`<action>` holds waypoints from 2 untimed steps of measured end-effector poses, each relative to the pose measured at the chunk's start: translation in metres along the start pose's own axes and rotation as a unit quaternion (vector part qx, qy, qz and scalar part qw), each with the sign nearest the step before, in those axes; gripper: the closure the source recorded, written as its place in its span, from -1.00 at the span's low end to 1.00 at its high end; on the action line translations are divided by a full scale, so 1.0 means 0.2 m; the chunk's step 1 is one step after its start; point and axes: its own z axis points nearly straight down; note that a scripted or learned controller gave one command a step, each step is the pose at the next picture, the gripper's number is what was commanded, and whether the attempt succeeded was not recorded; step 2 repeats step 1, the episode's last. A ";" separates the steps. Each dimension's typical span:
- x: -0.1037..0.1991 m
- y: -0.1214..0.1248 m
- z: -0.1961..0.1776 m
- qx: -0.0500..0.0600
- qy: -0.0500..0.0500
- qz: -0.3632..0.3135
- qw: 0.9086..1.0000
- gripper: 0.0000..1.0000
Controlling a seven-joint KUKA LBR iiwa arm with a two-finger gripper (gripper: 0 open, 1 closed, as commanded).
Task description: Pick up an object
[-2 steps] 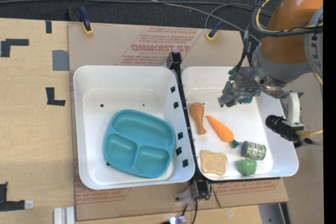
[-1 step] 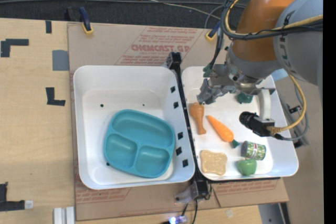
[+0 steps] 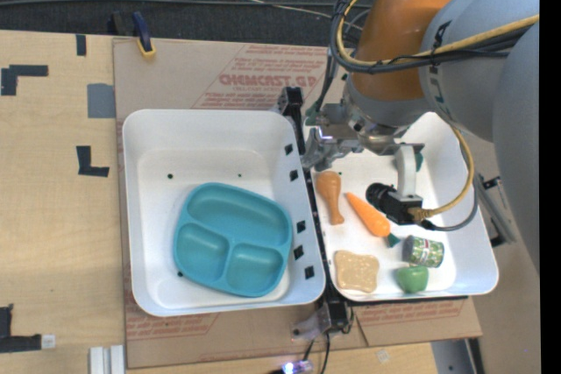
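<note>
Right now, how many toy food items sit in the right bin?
5: a drumstick by the divider, a carrot beside it, toast at the front, a can and green fruit front-right. The arm may hide more.

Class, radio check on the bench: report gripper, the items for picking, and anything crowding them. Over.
Gripper low over right bin, just above drumstick. Carrot, toast, can and green fruit lie loose nearby. Teal tray in left bin.

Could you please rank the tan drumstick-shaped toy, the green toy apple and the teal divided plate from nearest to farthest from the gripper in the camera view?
From the gripper:
1. Tan drumstick-shaped toy, just below it in the right bin.
2. Teal divided plate, in the left bin.
3. Green toy apple, near the right bin's front corner.
</note>
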 end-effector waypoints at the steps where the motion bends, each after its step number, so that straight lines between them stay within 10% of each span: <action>1: 0.26 0.09 0.10 0.000 0.000 0.000 1.000 1.00; 2: 0.26 0.09 0.10 0.000 0.000 0.000 1.000 1.00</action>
